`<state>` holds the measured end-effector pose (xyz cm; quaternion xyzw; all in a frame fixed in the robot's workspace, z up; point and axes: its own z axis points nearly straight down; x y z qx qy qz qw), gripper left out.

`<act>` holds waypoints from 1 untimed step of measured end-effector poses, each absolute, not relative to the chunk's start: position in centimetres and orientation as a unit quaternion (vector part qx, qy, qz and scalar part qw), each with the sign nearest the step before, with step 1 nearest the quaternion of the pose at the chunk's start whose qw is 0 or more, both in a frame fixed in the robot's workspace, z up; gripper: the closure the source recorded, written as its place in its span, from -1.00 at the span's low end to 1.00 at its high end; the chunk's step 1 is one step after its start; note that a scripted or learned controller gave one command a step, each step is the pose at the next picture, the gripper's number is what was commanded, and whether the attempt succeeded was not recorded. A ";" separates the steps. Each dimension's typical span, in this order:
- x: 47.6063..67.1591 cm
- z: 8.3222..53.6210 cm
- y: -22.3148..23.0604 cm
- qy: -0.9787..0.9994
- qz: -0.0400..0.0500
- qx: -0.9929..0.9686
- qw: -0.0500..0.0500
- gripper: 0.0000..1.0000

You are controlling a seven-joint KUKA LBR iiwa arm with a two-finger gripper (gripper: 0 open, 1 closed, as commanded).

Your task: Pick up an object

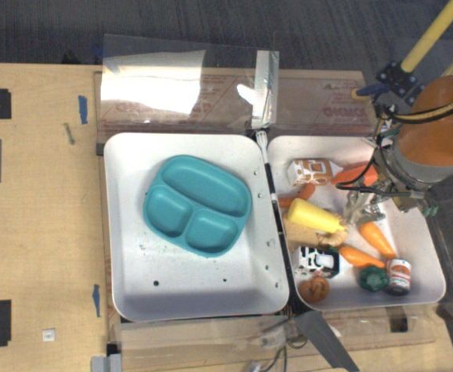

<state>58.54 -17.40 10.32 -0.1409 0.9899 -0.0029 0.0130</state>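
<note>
The right bin [431, 273] holds several toy foods. A yellow wedge [313, 217] lies at its middle left, with a white and orange bottle [311, 170] behind it. An orange carrot [378, 239] and a second carrot [358, 256] lie toward the front right. Beside them are a green piece [373, 279] and a small red and white can [399, 274]. A black and white box [317, 260] and a brown round piece [314, 287] sit at the front left. My gripper [362, 208] hangs low over the bin's middle, between the yellow wedge and the first carrot.
The left bin [125, 270] carries a teal divided plate [198, 204]. A clear plastic wall [265, 91] stands behind both bins. The arm's orange band [441, 121] hangs above the right bin's back right corner. Plywood bench [32, 208] stretches to the left.
</note>
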 end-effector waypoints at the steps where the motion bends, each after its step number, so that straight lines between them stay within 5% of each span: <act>1: 58.5 10.2 -17.4 0.990 -0.003 -0.141 0.012 -1.00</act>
